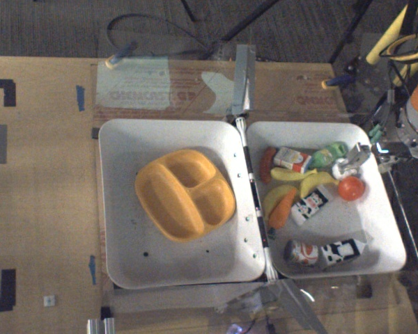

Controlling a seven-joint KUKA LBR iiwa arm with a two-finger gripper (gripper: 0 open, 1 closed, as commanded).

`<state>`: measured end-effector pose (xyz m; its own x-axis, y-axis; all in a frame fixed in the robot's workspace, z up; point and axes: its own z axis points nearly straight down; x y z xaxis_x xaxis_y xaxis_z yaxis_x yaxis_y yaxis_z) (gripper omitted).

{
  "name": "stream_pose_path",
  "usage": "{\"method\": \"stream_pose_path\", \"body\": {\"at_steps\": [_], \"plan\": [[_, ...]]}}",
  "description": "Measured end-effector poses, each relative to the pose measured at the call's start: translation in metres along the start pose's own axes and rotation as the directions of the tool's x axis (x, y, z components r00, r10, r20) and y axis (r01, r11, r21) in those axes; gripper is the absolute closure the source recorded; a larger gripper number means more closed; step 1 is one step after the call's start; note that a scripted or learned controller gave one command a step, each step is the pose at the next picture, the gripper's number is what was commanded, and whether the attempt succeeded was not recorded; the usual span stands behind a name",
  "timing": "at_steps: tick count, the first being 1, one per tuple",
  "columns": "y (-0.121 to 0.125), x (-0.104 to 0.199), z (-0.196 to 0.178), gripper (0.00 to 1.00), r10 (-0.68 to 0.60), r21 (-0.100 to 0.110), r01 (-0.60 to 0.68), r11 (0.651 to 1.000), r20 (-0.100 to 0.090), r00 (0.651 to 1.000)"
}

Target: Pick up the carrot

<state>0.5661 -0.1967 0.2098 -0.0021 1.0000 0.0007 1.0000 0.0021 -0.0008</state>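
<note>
Carrot [282, 210]: it lies in the right bin [376, 218], well off from my gripper, toward the divider between the two bins; orange, slanted, its lower end nearly at the bin's left wall. Nothing of mine touches it.
Yellow pieces beside it: a banana-like piece [301, 178] runs from the carrot's upper end back toward my gripper; a second yellow shape [272, 195] sits tight against the carrot on its far side, and I cannot tell where one ends and the other begins.
Small cartons: a black-and-white one [311, 203] lies just on my side of the carrot, touching or nearly so; a red-and-white one [290, 158] sits beyond the banana; two more [325, 252] lie together near the bin's front edge, labels too blurred to read.
Red things: a round red tomato-like ball [351, 188] rests just below my gripper; a dark red piece [266, 163] is half hidden behind the red-and-white carton.
Green thing [329, 154]: just beside my fingertips, on the carrot's side; its outline merges with my metal.
My gripper [352, 160]: low over the bin's far right part, slanted; the grey tip blurs into the green thing, so I cannot tell whether my fingers are spread or closed, or whether anything is between them.
My arm [414, 110]: cut off by the picture's edge, tangled with cables.
Left bin [122, 252]: well away from me, holding a yellow divided tray [184, 193].
</note>
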Motion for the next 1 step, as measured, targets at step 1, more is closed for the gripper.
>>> {"method": "stream_pose_path", "body": {"at_steps": [1], "plan": [[-0.0183, 0.0044, 0.1052, 0.0, -0.08, -0.007, 0.08, 0.997, 0.004, 0.997]]}}
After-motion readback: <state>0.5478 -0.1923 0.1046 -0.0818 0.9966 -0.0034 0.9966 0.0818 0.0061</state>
